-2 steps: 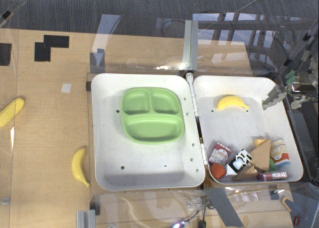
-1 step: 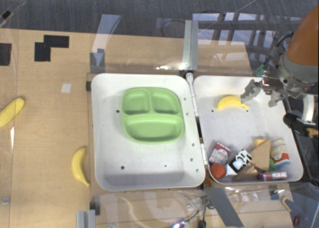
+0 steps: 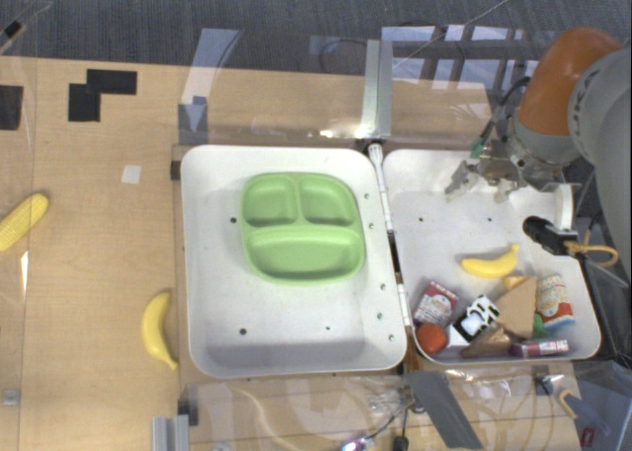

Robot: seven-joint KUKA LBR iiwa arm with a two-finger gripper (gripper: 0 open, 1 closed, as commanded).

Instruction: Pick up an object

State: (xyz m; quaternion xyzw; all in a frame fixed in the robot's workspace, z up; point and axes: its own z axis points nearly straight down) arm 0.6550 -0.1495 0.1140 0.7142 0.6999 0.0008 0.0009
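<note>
My gripper [image 3: 481,183] hangs over the far part of the right bin [image 3: 425,202], its fingers spread open with nothing between them. A small yellow banana [image 3: 491,263] lies on the bin floor below it in the view, well apart from the fingertips. Along the bin's near edge sits a crowd of items: a red and white packet [image 3: 436,303], a black and white cube [image 3: 481,316], a brown wedge [image 3: 514,306], a red ball [image 3: 430,338], a small jar [image 3: 553,293] and a marker [image 3: 538,347].
The left bin [image 3: 212,271] holds a green divided plate [image 3: 301,224]. Two yellow bananas lie on the bench outside the bins, one at the far left [image 3: 22,220] and one beside the left bin [image 3: 156,329]. A metal divider [image 3: 385,232] separates the bins.
</note>
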